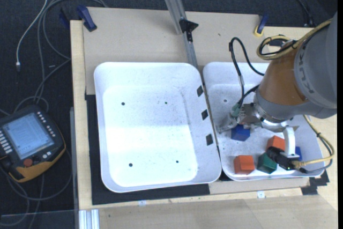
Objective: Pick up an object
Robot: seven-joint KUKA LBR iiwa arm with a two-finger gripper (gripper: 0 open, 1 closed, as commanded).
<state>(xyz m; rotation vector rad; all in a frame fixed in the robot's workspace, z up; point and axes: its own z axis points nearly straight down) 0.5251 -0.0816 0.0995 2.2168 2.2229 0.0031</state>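
Gripper (239,118) sits low in the right bin (217,80), apparently touching the blue block (240,133); finger state can't be told. Orange block (244,164), green block (266,164) and another orange block (276,143) lie nearer the bin's front edge than the blue one.

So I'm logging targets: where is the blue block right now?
The blue block lies in the right bin, just under the gripper, up-left of the orange blocks.
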